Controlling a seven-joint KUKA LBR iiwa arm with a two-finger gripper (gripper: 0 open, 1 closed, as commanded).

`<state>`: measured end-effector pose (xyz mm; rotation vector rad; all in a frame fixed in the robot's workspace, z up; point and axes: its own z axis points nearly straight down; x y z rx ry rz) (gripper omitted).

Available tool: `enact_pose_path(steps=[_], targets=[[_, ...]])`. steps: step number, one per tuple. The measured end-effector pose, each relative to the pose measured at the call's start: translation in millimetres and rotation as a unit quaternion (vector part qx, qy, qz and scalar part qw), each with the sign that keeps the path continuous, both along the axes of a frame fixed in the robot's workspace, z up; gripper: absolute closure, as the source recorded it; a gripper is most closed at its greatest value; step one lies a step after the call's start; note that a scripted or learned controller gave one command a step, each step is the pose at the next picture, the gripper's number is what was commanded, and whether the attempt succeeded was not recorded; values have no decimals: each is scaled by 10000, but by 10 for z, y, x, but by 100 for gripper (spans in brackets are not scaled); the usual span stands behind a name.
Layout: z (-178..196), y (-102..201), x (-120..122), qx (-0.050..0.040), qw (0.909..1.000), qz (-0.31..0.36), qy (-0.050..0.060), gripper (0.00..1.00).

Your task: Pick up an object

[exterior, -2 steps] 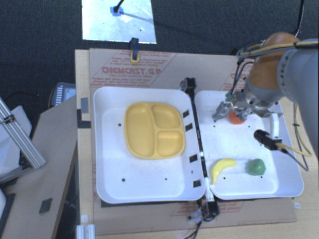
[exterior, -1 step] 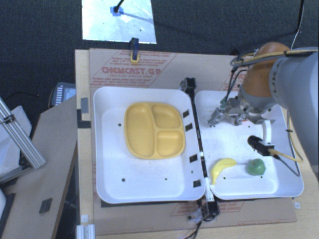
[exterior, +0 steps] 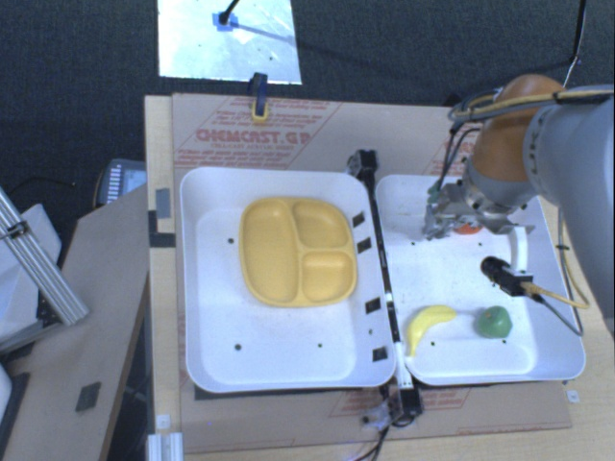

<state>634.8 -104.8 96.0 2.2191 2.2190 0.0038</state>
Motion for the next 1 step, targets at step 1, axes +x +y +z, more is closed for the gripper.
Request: enact_pose_path(steps=[1], targets=[[654, -13, 22, -3, 10000, 14, -21, 100]])
